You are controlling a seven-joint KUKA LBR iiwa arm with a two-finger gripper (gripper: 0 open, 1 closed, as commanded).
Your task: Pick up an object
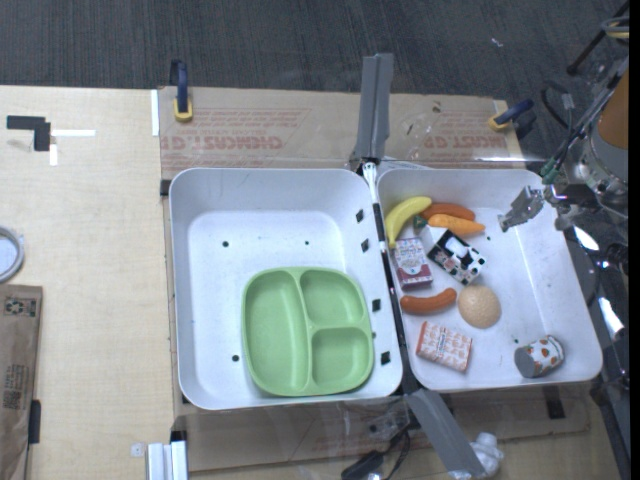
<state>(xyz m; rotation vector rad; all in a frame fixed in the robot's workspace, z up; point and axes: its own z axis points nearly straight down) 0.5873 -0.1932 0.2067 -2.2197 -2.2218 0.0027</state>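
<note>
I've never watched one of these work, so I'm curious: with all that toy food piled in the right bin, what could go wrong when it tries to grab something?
Two likely risks. The banana, carrot and black-and-white carton lie packed together, so the gripper might nudge a neighbour or lift two. The egg is round and may slip or roll off.

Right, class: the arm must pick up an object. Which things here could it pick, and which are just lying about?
Could pick:
yellow banana
orange carrot
tan egg-shaped ball
red sausage

Lying about:
green divided plastic tray
blue-and-yellow clamp
brown paper bag
</note>
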